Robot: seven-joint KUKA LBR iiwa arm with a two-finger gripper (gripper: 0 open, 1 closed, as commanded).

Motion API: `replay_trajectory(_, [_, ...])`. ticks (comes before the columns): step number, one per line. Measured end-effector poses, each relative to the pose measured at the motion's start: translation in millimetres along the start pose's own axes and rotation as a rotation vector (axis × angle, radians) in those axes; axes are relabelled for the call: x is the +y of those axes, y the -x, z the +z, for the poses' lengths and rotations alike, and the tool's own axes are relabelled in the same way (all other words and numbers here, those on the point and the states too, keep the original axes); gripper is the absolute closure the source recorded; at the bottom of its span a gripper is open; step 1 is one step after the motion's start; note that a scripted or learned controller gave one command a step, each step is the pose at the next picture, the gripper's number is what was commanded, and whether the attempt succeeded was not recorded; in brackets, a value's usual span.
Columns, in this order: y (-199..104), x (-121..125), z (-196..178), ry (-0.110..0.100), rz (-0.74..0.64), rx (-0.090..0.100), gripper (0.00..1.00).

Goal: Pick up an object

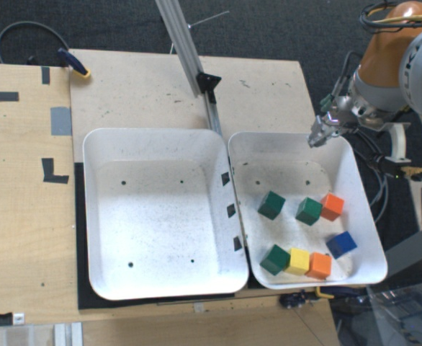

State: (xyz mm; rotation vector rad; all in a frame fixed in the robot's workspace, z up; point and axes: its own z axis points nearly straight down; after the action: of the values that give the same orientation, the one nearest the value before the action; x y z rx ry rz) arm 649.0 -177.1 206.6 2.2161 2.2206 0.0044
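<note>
The right bin (290, 157) holds several small cubes. Two green cubes (271, 205) (309, 211) lie mid-bin, with an orange cube (333, 206) touching the right one. A blue cube (341, 244) sits near the right wall. Along the front wall stand a green cube (275, 259), a yellow cube (298, 261) and an orange cube (319, 265) in a row. My gripper (320, 136) hangs over the bin's far right corner, well away from the cubes, with nothing seen between its fingers.
The left bin (153, 207) stands beside the right one. A slanted metal pole (186, 42) runs down to the bins' shared far edge. A cable with a blue and yellow clip (74, 62) lies at the far left. Cables hang at the right.
</note>
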Motion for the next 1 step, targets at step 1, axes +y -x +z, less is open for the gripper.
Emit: replay_trajectory(1, [-0.4, 0.9, -22.3, -0.003, 0.001, 0.001, 1.0])
